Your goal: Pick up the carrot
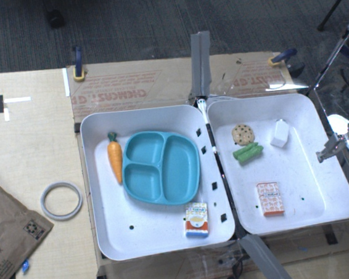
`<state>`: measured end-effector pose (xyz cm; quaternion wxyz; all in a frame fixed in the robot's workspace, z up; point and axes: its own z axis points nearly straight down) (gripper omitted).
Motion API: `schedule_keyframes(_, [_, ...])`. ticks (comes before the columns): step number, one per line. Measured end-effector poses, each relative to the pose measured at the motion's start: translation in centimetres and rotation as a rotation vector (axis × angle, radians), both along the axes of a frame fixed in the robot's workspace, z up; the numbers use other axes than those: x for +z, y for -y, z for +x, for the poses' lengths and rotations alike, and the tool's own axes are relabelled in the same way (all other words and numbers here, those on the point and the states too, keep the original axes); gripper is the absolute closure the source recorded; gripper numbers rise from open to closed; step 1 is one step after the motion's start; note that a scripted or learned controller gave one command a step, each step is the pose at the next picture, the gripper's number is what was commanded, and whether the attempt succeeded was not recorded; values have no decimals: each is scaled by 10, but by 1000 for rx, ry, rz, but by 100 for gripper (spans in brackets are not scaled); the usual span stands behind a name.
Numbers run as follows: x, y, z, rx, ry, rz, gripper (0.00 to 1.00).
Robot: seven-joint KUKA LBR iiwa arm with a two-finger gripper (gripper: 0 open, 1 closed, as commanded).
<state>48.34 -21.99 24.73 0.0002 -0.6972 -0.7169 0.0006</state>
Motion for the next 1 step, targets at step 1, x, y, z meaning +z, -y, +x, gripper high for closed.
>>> schedule_keyframes(1, [56,-93,36,588,3,-1,0])
